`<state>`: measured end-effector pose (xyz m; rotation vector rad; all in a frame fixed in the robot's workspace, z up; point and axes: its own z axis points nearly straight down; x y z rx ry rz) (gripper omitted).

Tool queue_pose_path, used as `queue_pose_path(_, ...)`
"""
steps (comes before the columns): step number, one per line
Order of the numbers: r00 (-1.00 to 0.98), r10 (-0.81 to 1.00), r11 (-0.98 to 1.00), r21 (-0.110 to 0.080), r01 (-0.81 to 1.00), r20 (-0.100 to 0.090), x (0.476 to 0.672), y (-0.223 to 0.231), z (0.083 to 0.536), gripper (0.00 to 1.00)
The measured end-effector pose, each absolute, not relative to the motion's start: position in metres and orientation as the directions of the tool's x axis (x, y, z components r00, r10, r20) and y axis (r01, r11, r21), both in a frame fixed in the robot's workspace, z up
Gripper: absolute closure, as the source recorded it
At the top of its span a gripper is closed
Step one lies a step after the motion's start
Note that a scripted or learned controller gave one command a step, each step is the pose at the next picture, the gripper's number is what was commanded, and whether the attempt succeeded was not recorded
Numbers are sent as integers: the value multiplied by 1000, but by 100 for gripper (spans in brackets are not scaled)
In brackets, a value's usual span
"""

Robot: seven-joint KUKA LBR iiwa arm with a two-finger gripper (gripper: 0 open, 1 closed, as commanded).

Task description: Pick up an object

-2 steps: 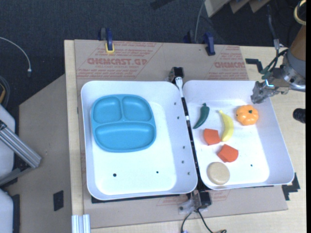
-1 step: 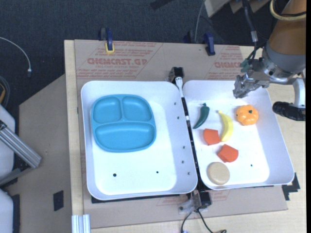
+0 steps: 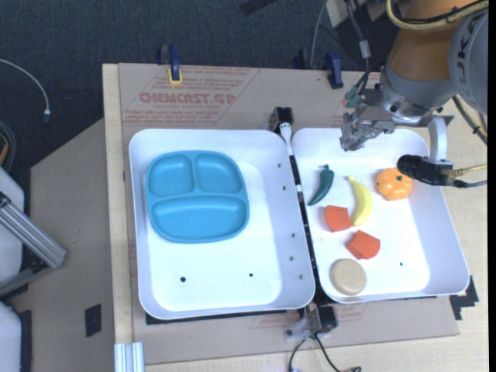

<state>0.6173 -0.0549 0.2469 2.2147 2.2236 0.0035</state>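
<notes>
My gripper (image 3: 353, 140) hangs over the far edge of the right bin (image 3: 411, 281), with nothing visible between its fingers. Below it in that bin lie a green pepper (image 3: 322, 184), a yellow banana (image 3: 359, 200), an orange pumpkin-like fruit (image 3: 394, 184), two red-orange blocks (image 3: 337, 218) (image 3: 363, 245) and a tan round disc (image 3: 348, 276). The pepper is the nearest item, a short way down and left of the gripper.
The left bin (image 3: 232, 285) holds a blue divided plate (image 3: 198, 196). A hinge strip (image 3: 298, 208) runs between the two bins. Blue clamps (image 3: 174, 64) (image 3: 333, 68) sit at the board's far edge.
</notes>
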Motion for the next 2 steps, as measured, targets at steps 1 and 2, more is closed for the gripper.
queue_pose_path(1,-5,1000,5,1,1000,1,628,4,234,100)
queue_pose_path(2,-3,1000,3,4,1000,0,648,58,233,100)
